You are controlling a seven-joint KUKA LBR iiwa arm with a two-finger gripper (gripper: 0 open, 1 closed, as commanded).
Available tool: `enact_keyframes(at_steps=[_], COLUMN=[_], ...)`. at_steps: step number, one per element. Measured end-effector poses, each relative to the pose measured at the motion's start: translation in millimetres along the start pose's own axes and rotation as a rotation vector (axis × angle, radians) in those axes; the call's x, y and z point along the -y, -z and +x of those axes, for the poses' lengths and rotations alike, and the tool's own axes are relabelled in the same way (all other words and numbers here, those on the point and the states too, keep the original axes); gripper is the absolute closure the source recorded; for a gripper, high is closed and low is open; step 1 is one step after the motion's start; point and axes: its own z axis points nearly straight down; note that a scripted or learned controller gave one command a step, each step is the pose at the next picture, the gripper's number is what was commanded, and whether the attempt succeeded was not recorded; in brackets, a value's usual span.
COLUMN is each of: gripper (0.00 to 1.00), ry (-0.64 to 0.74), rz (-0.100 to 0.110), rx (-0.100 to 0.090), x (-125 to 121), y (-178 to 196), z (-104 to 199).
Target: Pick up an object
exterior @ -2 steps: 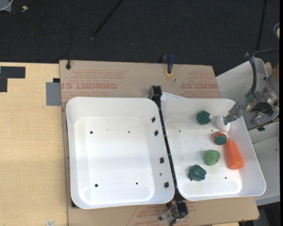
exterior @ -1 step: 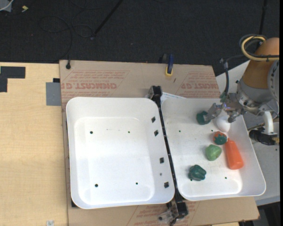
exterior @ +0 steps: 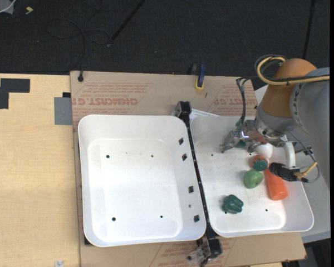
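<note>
A grey robot arm with an orange band (exterior: 284, 88) is reaching in from three o'clock over a pale wooden surface (exterior: 28, 193) that is carrying two shallow white plastic bins sitting side by side on a brown cardboard sheet (exterior: 133, 96). The left white bin (exterior: 92, 149) is lying at the centre of the view, and the right white bin (exterior: 289, 218) is lying toward four o'clock, the two touching along a black clipped seam. The arm's metal tool (exterior: 240, 139) is hanging over the upper part of the right bin, at about three o'clock from the view's centre; whether it is wide or narrow cannot be told from this angle, and nothing is showing between its tips. Below and to the right of the tool, a small cluster of objects is resting in the right bin: a light green rounded object (exterior: 253, 178), a small dark teal-topped object (exterior: 260, 164) just above it, an orange carrot-shaped object (exterior: 276, 187) just beside them toward three o'clock, and a dark green lumpy object (exterior: 232, 203) sitting apart toward six o'clock. A blue and yellow clamp (exterior: 200, 77) is gripping the cardboard's far edge at twelve o'clock.
</note>
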Motion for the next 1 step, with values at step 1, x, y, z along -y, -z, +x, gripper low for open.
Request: enact_keyframes(at_steps=[1], gripper=[1.00], ry=[-0.001], rz=[0.000], rx=[0.003], x=[-0.1], y=[12.8], z=[-3.1])
